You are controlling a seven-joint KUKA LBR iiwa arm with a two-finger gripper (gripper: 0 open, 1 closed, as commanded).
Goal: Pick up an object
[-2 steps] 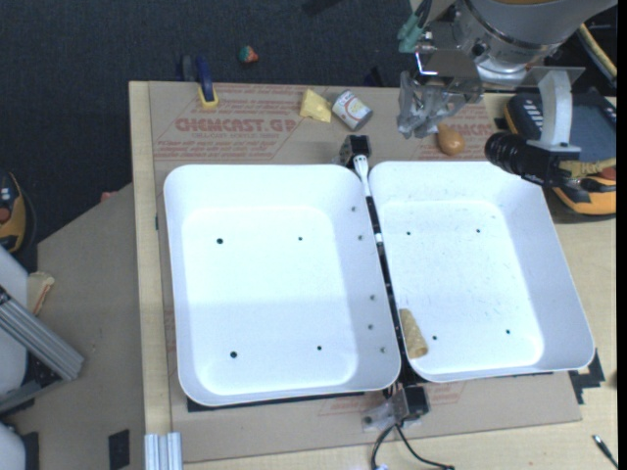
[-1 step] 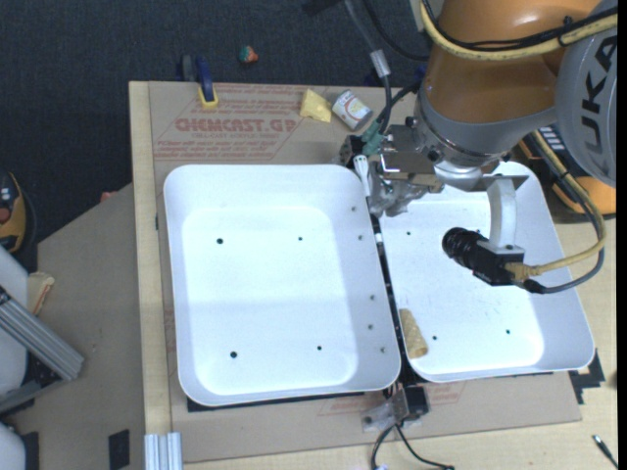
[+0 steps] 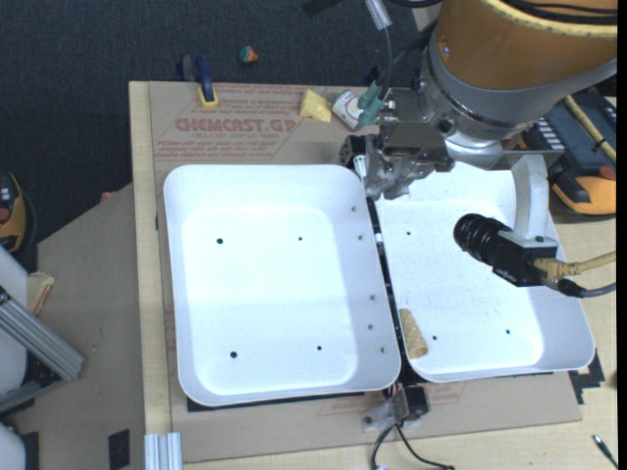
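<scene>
Camera view: finds the gripper point(image 3: 385, 176) low at the far left corner of the right bin point(image 3: 470, 302), right over the seam with the left bin point(image 3: 265, 292), beneath the bulky grey and orange arm point(image 3: 519, 47). Cannot tell whether open or closed from this angle. Places the cork point(image 3: 413, 333), tan and short, flat on the right bin's floor, against its left wall near the front corner, well apart from the gripper. Between the two, just bare white floor with fine dark specks. Shows four dark dots point(image 3: 219, 242) on the left bin's floor. Sets both bins side by side, rims touching, on a brown board point(image 3: 147, 262). Along the board's far edge: a yellow clamp point(image 3: 206, 86) with a blue handle, a yellow scrap point(image 3: 315, 106), and beside that a small white packet point(image 3: 345, 109), too small to read. Beyond the board, dark carpet point(image 3: 98, 37) with a tiny green and orange bit point(image 3: 249, 55) lying on it. At lower left, a slanted metal rail point(image 3: 39, 341); at the board's near edge, a black plug point(image 3: 413, 399) with a cable point(image 3: 392, 450) trailing off. At far right, an orange and black tool point(image 3: 580, 179). Reads, in red on the board behind the left bin, "CHEMCAST GP" point(image 3: 235, 123), with smaller lines beneath, illegible.
</scene>
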